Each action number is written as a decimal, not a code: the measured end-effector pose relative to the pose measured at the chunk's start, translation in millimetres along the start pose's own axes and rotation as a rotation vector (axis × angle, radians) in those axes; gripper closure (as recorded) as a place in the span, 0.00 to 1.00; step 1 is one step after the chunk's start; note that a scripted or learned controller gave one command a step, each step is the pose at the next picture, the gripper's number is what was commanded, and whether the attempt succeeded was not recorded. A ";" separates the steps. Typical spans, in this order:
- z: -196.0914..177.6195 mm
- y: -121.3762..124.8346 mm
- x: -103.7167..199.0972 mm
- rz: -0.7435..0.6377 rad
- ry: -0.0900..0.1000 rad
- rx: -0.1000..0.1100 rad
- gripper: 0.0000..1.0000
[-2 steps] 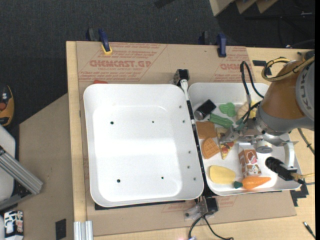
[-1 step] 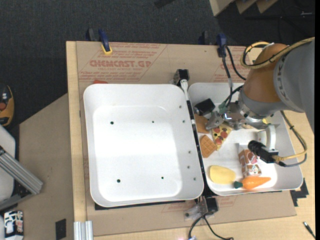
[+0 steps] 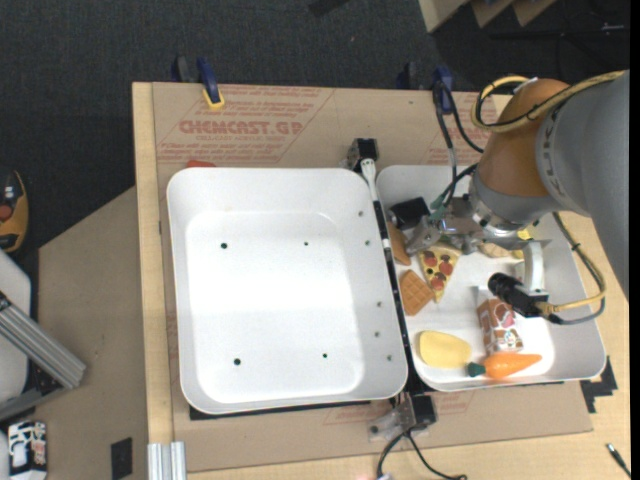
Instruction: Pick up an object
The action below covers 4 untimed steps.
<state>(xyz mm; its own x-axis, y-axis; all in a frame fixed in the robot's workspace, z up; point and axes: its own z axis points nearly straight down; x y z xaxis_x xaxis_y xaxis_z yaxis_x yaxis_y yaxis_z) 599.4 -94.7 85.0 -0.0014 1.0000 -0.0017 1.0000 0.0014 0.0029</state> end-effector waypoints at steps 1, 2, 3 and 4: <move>-0.1 -0.4 -0.3 0.001 0.001 0.000 0.00; 0.1 22.5 -0.2 0.000 0.000 0.000 0.00; -10.5 22.0 -0.2 0.000 0.000 0.000 1.00; -340.8 49.6 33.3 -0.003 -0.001 -0.018 1.00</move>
<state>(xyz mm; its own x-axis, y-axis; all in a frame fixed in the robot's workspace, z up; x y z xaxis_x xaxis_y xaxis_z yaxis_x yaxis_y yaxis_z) 648.0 -60.7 425.8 -0.0042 1.0000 -0.0025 0.9998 0.0042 0.0206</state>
